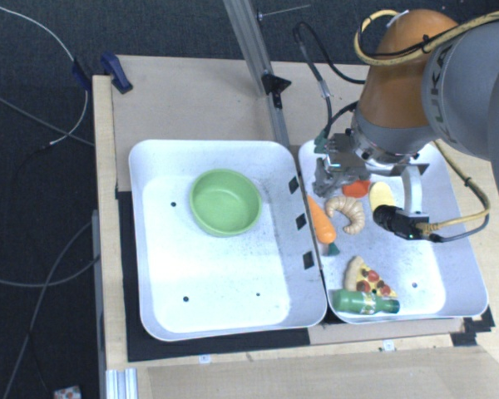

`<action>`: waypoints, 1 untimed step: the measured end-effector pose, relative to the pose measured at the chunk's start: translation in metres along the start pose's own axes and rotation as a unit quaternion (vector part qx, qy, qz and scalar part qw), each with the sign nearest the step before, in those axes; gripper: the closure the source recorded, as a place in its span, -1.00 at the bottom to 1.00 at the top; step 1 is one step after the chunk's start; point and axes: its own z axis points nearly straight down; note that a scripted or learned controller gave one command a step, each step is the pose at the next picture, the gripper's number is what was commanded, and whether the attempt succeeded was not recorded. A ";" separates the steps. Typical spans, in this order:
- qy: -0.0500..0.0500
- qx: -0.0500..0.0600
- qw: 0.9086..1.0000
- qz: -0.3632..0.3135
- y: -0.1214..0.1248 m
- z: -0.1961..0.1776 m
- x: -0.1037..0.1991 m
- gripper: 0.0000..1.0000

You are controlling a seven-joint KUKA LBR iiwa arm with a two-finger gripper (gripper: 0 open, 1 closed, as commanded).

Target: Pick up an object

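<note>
Here I see the arm (432,65) reaching in from the right, its grey body and orange band covering the upper part of the right bin (461,285); the gripper (331,173) hangs low at that bin's upper left corner, close against the divider where the two bins meet. I cannot tell whether its fingers are spread or pressed together, since the wrist hides them from above; nothing shows between them.

Room to move is tight there; the bin wall stands just to the gripper's left, and the toys crowd just below it. The lower right of the right bin lies more open, a bare white floor with fine dark specks. The left bin (158,298) offers far more space; it holds a green bowl (225,201), round, smooth and shallow, well apart from its walls.

The things to pick lie in the right bin, bunched along its left side. A carrot (320,220), orange and tapered, lies aslant just beside the divider; a croissant (348,211), pale tan, curved and ridged, touches it on the right. A red piece (357,189) and a yellow piece (382,194) sit just above the croissant, partly under the arm; I cannot make out their shapes. Nearer the front edge lies a pizza slice (370,279), wedge-shaped with red dots, and touching it below a green bottle (364,303) lying on its side against the front wall.

A black cable (399,221) with a yellow lead curls over the bin's middle.
</note>
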 end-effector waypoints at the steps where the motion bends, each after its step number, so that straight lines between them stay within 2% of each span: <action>1: -0.001 -0.006 1.000 0.000 0.006 -0.010 0.047 1.00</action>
